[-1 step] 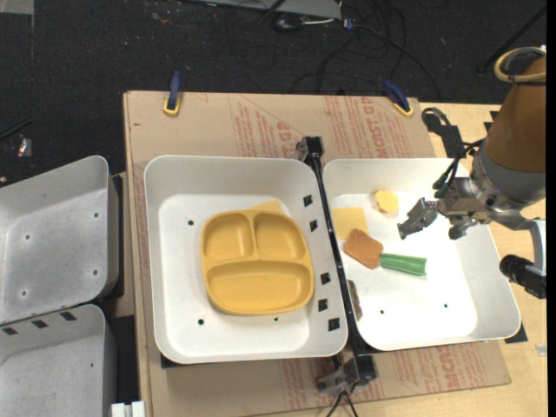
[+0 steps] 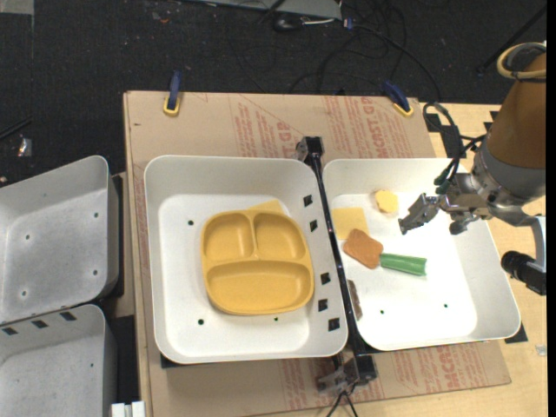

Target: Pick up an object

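Observation:
In the right bin (image 2: 469,320) lie a green stick-shaped piece (image 2: 403,264), an orange-brown oval piece (image 2: 363,250), a flat yellow square (image 2: 349,221) and a small yellow lump (image 2: 387,201). My gripper (image 2: 437,217) hangs over the bin's upper right part, to the right of the yellow lump and above the green piece. Its fingers (image 2: 413,219) are spread apart with nothing between them.
The left bin (image 2: 174,320) holds a yellow divided tray (image 2: 257,262). A black divider (image 2: 328,233) runs between the two bins. Two further white bin lids (image 2: 52,233) lie off the bench at the left. Cables trail across the dark floor at the top.

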You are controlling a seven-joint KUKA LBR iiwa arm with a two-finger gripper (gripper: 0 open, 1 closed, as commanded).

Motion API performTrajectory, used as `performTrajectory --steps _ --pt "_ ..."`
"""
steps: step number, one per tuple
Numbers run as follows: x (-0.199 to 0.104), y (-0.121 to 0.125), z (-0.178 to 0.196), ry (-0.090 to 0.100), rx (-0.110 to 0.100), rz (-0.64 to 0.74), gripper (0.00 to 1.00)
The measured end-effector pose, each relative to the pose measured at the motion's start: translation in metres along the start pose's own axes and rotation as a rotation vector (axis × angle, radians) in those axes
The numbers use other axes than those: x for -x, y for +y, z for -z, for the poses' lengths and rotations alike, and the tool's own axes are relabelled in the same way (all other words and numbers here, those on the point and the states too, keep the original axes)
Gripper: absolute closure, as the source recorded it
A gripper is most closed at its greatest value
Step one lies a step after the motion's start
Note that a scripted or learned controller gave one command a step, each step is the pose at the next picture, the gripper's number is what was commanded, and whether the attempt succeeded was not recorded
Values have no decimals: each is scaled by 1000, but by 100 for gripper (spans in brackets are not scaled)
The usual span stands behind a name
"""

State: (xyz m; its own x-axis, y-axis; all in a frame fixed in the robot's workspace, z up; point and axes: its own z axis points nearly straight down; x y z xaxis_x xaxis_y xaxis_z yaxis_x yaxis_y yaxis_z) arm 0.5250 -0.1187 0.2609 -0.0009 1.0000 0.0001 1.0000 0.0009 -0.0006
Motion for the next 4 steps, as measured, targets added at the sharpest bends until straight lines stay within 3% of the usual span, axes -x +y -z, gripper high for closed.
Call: performTrajectory --steps 3,4 --pt "-14 -15 -160 2 -6 -3 0" --pt "-13 -13 -146 1 -1 -5 100"
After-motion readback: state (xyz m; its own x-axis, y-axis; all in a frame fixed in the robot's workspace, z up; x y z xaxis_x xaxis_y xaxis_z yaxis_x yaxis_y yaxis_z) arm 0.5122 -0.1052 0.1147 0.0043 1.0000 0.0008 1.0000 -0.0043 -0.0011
